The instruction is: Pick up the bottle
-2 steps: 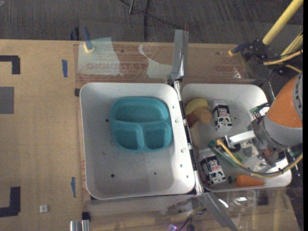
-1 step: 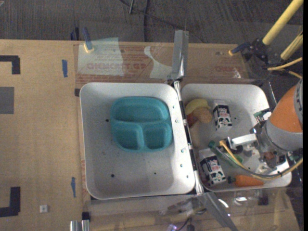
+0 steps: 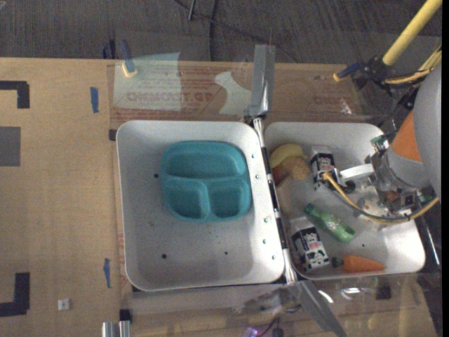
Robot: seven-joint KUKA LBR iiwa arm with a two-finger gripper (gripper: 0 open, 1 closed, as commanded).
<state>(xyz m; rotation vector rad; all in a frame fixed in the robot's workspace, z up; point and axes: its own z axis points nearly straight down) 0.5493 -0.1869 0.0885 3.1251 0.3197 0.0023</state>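
End effector hangs over the right bin, its opening impossible to tell. Beyond the carrot, the green bottle lies on its side, ungrasped. Approach step, seemingly; next comes a leftward shift, then descent.

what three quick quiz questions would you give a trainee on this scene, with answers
1. True or false: the green bottle lies in the left bin.
2. What rests in the left bin? A) a teal divided tray B) a mug C) a sponge
3. What lies by the right bin's lower edge in the camera view, just below the bottle?

Key: 1 false, it lies in the right bin. 2 A. 3 the carrot.
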